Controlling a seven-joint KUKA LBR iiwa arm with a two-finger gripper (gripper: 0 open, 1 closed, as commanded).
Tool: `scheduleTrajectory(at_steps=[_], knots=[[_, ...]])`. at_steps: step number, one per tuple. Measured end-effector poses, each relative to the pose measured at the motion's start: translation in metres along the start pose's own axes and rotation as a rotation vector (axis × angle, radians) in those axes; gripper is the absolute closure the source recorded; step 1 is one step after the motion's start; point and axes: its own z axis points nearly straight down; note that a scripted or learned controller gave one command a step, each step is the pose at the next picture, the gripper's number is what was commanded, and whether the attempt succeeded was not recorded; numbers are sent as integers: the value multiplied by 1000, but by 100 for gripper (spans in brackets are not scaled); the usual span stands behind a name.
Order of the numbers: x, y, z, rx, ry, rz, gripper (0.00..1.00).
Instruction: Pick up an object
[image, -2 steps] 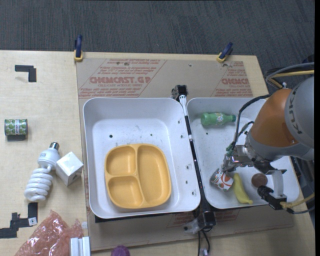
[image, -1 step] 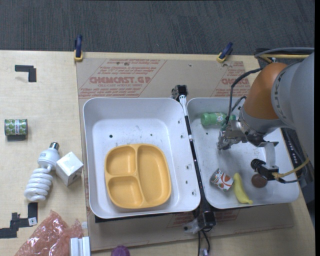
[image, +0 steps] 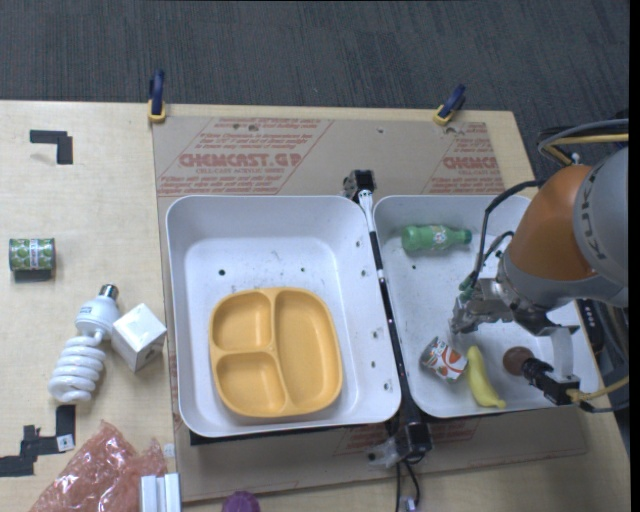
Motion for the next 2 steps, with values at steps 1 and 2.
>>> scheduleTrajectory(at_steps=[1, 2], knots=[[-21, 69, -1, -2, -1, -4, 0], [23, -26, 0, 0, 0, 1, 0]])
